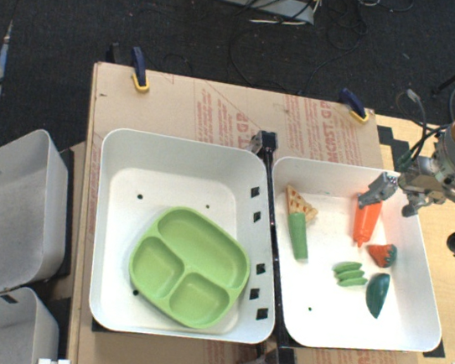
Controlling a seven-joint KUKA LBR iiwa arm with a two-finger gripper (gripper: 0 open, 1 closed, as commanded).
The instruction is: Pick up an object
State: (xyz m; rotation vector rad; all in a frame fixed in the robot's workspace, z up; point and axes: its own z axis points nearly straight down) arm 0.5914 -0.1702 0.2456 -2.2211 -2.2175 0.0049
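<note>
The gripper [388,193] hangs over the far right part of the right bin [319,335], just above the top end of an orange carrot [364,223] — whether its fingers are spread or closed cannot be told. The carrot lies in the bin near the right wall, a strawberry [381,254] just beside its near end. The left bin [130,154] holds a green divided plate [189,266] near its near edge.
</note>
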